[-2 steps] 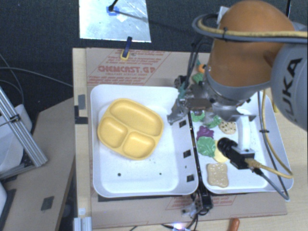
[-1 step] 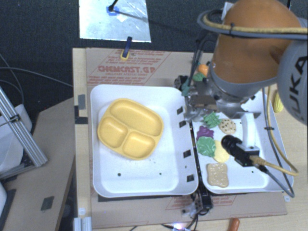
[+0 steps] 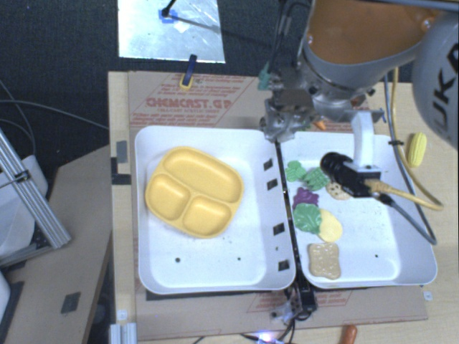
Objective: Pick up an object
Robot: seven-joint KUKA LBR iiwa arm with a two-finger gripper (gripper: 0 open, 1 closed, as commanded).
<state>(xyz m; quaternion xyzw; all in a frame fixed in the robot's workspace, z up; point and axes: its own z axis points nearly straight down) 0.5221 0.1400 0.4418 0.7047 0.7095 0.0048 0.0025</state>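
Hovering at the far edge of the right bin (image 3: 412, 260), the gripper (image 3: 281, 124) hangs above the crowded toy food (image 3: 313, 201). Whether its claw is apart or together I cannot tell. Descending there, it could strike the rim, or nudge the tightly packed pieces aside.

L bin (image 3: 154, 264): yellow divided tray (image 3: 193, 190) fills upper-middle, bare floor along front & R side. R bin (image 3: 409, 264): toy food cluster (image 3: 314, 206) crowds L side near divider; front-R floor open.
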